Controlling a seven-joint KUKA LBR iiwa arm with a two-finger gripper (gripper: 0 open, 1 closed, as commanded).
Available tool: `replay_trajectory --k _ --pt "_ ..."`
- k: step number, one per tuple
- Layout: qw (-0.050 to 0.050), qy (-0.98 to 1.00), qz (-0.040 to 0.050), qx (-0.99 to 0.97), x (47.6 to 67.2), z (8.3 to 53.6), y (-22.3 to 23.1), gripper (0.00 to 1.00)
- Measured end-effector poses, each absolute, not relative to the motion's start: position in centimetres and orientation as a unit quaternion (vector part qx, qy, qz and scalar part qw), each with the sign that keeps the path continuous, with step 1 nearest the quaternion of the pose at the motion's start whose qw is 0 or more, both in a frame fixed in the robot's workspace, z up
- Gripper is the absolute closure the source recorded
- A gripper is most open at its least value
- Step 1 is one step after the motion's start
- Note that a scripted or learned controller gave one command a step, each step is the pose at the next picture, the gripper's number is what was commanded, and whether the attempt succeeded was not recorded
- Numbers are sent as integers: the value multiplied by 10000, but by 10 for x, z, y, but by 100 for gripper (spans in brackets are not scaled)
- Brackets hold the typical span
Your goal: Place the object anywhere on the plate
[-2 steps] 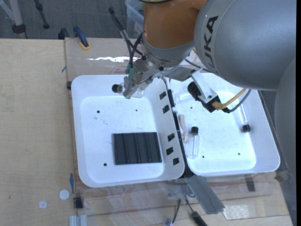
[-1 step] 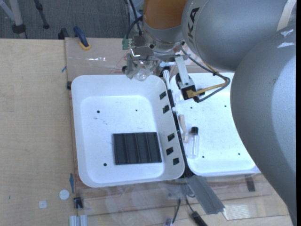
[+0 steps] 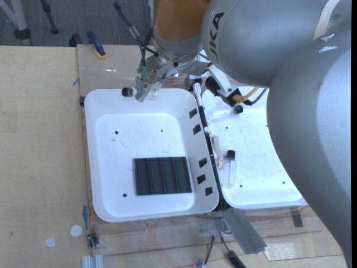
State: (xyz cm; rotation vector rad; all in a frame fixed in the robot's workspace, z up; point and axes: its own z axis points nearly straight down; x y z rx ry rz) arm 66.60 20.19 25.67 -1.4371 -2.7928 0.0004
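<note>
— Well, where does the arm (image 3: 268,32) stand in the camera view?

— It reaches in from the right, grey with its orange band (image 3: 178,10) above the wrist. Its tip sits over the far rim of the left bin (image 3: 106,102), near that bin's back edge.

— And the jaws, wide or narrow?

— That cannot be told. The tip is small and pale against the white rim, and thin cables (image 3: 134,32) cross just above it.

— Where is the object?

— A small clear vial (image 3: 230,167) with a black cap lies in the right bin (image 3: 262,188), close to its left wall and well apart from the arm's tip. Its cap points to the far side.

— And the plate?

— A dark ribbed plate (image 3: 163,176), rectangular, lies flat in the left bin, toward the near right corner. The vial and the plate sit in different bins, with the bin walls between them.

— Anything else?

— A row of black clips (image 3: 201,145) runs along the left bin's right rim. On the tabletop (image 3: 39,149), a blue-handled tool (image 3: 97,45) lies beyond the left bin, and a small white disc (image 3: 75,230) lies near the bin's front left corner.
</note>
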Motion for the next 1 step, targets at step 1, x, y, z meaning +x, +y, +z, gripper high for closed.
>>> replay_trajectory --k 1 --pt "-24 -9189 -19 -3945 642 312 213 100"
